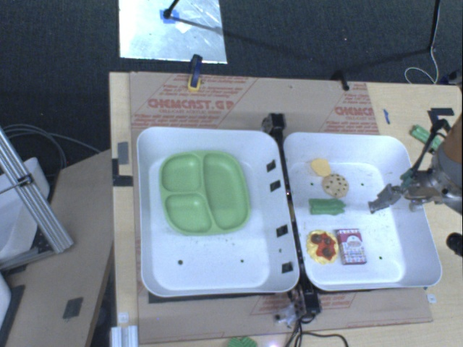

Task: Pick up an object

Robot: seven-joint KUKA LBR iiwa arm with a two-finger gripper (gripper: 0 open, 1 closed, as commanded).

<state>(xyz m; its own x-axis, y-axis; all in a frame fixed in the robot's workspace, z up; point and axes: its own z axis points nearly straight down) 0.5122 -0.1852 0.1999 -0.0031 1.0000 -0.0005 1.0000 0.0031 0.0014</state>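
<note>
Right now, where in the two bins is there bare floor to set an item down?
Left white bin: a bare strip below the green divided plate. Right white bin: bare floor right of the red carton, beneath the pincer, and along the top wall. Crowded: its left side, where yellow round piece, cookie, green piece and pizza piece cluster.

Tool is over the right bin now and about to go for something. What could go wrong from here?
1. The cookie, yellow piece and green piece lie close together, so a descent may nudge a neighbour.
2. The pizza slice and small red box look flat and may slip.
3. The tool is near the right bin wall.
</note>
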